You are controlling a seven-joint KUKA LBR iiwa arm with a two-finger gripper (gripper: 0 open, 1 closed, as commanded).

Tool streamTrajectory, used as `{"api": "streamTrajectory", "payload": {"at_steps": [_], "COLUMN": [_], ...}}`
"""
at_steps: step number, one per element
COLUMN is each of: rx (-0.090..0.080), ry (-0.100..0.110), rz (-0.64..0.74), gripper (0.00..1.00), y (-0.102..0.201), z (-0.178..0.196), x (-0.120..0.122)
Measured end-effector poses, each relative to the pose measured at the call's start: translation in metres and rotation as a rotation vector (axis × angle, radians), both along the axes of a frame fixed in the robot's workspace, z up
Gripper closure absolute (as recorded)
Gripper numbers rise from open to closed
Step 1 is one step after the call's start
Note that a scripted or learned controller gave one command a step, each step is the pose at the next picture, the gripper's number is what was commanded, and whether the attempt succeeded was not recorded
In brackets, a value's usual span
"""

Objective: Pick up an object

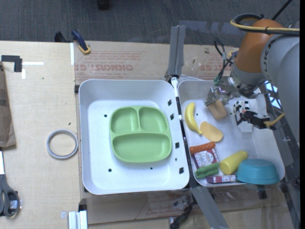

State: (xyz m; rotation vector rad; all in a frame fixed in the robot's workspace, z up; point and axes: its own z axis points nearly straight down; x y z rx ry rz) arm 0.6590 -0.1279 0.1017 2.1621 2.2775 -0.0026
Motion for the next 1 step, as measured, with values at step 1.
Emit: {"api": "streamTrajectory", "payload": {"at_steps": [1], "rx": [0.001], "ry": [0.001], "rz": [0.003], "gripper": [1.0], "y": [0.1028], "z": [0.0897], "x": [-0.0001]}}
